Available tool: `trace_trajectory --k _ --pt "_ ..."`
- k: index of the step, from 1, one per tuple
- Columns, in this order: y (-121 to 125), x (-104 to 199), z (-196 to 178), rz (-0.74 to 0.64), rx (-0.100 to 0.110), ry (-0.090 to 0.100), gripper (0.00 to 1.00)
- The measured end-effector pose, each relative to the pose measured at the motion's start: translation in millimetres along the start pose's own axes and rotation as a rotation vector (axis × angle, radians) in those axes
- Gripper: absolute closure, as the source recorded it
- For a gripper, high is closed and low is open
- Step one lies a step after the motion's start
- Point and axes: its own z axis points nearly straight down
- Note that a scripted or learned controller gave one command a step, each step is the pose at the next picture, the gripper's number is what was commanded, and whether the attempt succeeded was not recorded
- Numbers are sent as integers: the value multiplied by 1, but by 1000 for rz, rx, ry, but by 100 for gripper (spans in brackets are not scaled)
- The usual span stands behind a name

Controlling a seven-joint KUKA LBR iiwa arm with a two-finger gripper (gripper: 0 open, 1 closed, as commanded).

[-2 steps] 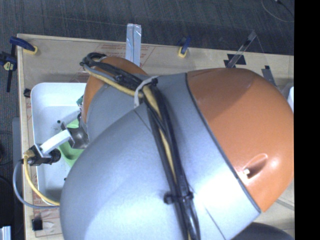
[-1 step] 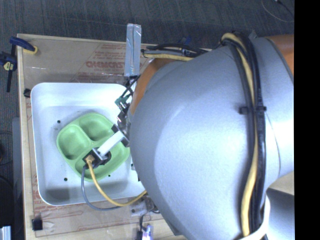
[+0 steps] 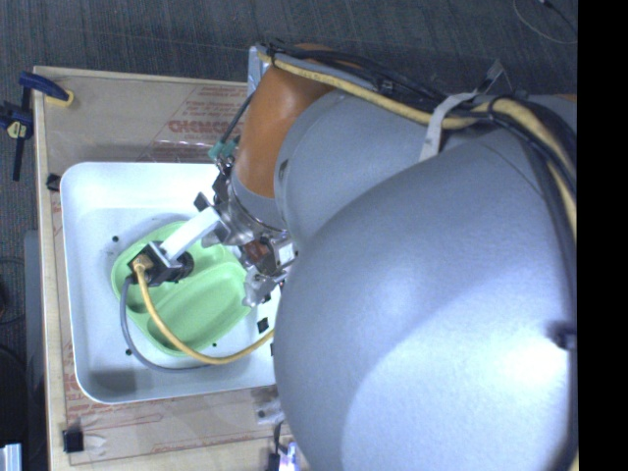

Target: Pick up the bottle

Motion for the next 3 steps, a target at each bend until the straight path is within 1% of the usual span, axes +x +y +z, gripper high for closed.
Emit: trace_trajectory --k 1,2,3 --pt "-28 0 130 109 0 -5 0" --pt "-29 1 121 101 3 -8 100" --pt "10 -29 79 18 2 -2 100"
